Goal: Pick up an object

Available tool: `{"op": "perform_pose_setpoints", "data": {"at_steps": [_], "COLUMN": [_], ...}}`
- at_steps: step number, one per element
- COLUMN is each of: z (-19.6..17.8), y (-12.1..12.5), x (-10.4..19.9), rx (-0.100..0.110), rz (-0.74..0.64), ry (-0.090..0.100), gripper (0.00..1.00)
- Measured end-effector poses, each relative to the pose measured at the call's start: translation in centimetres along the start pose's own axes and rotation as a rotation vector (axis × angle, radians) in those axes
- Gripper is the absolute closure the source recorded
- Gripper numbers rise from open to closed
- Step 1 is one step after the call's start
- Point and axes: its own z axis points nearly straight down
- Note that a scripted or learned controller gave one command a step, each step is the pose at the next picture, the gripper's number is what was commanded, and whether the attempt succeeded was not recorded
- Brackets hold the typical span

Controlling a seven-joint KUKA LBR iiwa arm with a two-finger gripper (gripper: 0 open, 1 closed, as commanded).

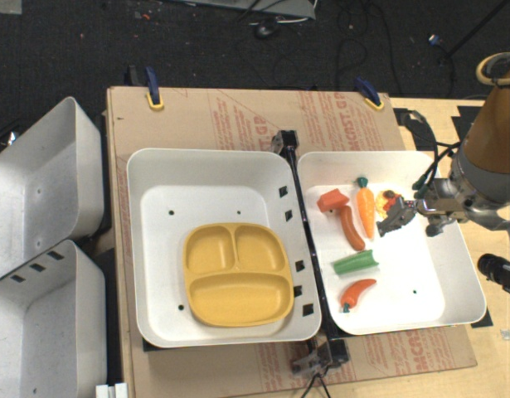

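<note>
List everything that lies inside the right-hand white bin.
Inside the shallow white right bin: an orange toy carrot with a green top, a red-orange wedge piece, a reddish sausage shape, a green cylinder and a red chili pepper. The dark tool covers a small yellowish item.

Gripper (397, 216) is positioned over right bin (437, 305), near its rear half. Carrot (366, 210) is lain just left of gripper, close beside it. Sausage (351, 229) is set further left, alongside carrot; block (332, 199) is placed at sausage's rear end. Cucumber piece (355, 262) is found left and in front of gripper; chili pepper (357, 293) is lain further in front. Left bin (155, 189) is set well left of gripper, divided plate (237, 274) held inside it toward front.
</note>
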Motion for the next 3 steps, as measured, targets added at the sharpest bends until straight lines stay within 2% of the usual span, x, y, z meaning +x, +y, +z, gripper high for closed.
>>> {"op": "perform_pose_setpoints", "data": {"at_steps": [1,2,3], "z": [-0.5,5.9,10.3], "y": [0.2,-0.2,0.2], "x": [0.0,0.2,0.1], "rx": [-0.010,-0.004,-0.006], "rz": [-0.003,0.000,0.000], "ry": [-0.001,0.000,-0.001], "gripper": [0.00,0.00,0.00]}}
